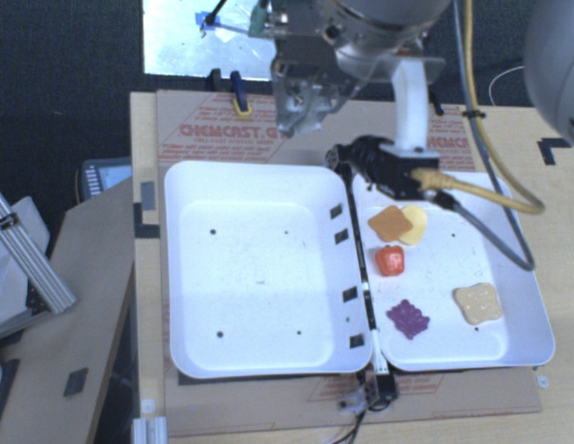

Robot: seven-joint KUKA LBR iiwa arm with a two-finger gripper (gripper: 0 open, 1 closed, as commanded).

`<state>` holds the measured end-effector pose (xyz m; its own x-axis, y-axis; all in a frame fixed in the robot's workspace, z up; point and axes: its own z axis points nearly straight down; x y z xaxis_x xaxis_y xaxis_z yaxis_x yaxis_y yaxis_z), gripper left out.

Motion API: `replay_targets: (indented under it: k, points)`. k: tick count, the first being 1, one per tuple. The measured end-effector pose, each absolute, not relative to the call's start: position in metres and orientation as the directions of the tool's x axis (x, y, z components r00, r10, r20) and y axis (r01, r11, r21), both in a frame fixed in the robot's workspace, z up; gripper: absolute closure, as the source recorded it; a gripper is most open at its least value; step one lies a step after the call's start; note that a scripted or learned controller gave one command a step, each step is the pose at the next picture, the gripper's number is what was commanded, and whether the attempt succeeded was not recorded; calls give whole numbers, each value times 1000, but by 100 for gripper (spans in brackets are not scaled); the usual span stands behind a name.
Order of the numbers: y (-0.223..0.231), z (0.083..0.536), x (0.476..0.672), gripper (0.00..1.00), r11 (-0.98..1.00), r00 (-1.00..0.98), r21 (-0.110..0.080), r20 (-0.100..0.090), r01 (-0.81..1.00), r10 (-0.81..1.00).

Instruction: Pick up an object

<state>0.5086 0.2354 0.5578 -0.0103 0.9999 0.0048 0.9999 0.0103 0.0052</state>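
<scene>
— Five pieces sit in the right bin (523, 336): an orange slab (390, 222) touching a yellow piece (414, 225), a red one (390, 261), a purple cluster (408, 318), a tan slice (478, 302)

— The gripper (301, 109) hangs high behind the left bin (190, 211); whether it's clenched, I can't tell. I'd go for the tan slice, it lies apart

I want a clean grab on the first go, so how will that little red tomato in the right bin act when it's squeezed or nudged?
The tomato looks rounded and glossy, so it may roll or slip sideways if nudged. It seems small and probably light, likely a toy. It sits close under the orange slice, so a wide grab might bump that too.
</scene>
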Motion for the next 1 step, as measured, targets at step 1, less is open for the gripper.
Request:
replay_targets:
  k: [1]
  points:
    - [235, 557, 509, 0, 11, -11, 5, 5, 1000, 1000]
